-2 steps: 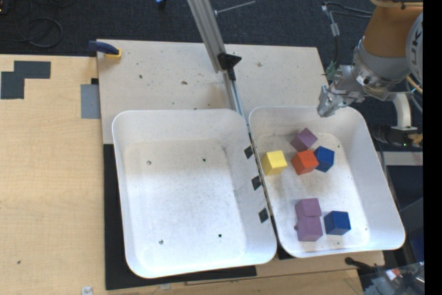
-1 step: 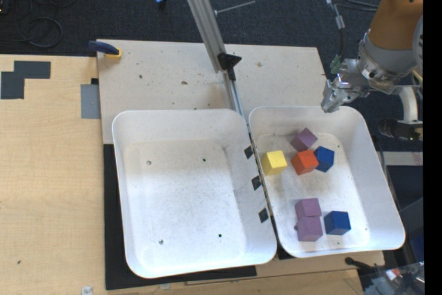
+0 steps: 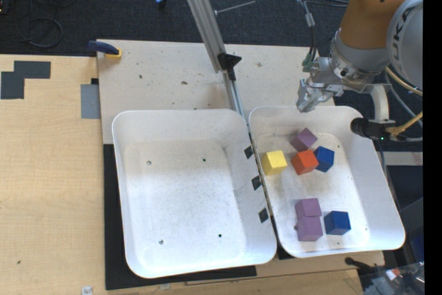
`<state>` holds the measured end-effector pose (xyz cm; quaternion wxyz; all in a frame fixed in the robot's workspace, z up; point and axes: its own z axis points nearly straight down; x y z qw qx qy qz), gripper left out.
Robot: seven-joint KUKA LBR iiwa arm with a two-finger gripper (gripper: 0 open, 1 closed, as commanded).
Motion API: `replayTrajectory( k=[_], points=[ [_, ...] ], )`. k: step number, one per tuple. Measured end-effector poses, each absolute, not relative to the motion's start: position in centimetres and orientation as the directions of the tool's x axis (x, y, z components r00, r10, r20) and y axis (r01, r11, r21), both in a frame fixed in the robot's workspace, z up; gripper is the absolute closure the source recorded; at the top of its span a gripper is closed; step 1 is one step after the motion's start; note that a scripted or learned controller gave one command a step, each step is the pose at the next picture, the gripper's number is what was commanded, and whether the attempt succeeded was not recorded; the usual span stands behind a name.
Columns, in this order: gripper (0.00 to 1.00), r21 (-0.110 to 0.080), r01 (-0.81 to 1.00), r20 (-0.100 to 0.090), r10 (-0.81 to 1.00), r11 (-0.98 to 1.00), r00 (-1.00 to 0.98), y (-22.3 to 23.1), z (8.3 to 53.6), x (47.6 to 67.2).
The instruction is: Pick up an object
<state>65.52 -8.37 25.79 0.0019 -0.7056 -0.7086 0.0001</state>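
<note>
My gripper (image 3: 308,101) hangs above the far edge of the right bin (image 3: 387,217), with nothing seen between its fingers. Below it in that bin lie a purple block (image 3: 303,140), an orange block (image 3: 304,162), a blue block (image 3: 324,158) and a yellow block (image 3: 275,162), clustered close together. Nearer the front sit two purple blocks (image 3: 309,218) touching each other and another blue block (image 3: 337,222). The gripper is well above and behind the cluster, touching none of the blocks.
The left bin (image 3: 131,148) stands beside the right one, sharing a middle rim with black clips (image 3: 256,182). A slanted aluminium bar (image 3: 205,14) rises from behind the bins. A blue and yellow clamp (image 3: 104,49) sits at the bench's far left corner.
</note>
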Motion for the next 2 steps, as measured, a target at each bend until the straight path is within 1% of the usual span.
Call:
replayTrajectory(
  k=[2],
  points=[
    [1.00, -0.005, 1.000, 0.002, 1.000, 0.004, -0.004, 1.1, 23.6, 66.3]
  ],
)
